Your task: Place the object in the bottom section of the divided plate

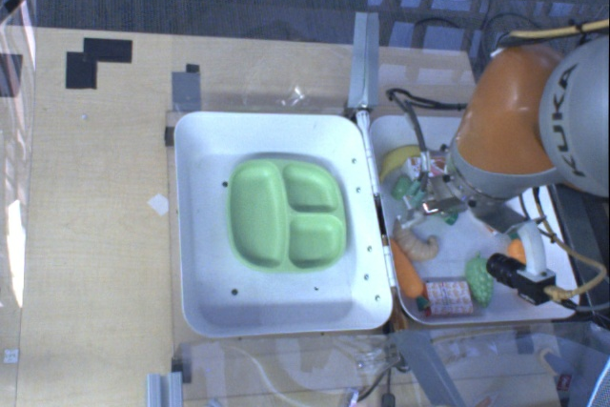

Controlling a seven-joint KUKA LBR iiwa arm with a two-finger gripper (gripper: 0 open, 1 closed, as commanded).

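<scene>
Camera view: gripper (426, 201) down in the right bin (496, 315) among toy food near a yellow piece (398, 159), finger state can't tell, nothing visibly held, green divided plate (286, 213) in left bin (205, 300) looks bare, so pick and place both pending.

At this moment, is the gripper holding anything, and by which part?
Cannot be told. The gripper is down in the right bin among the toy food, above the tan piece, but the arm hides whether anything is gripped.
</scene>
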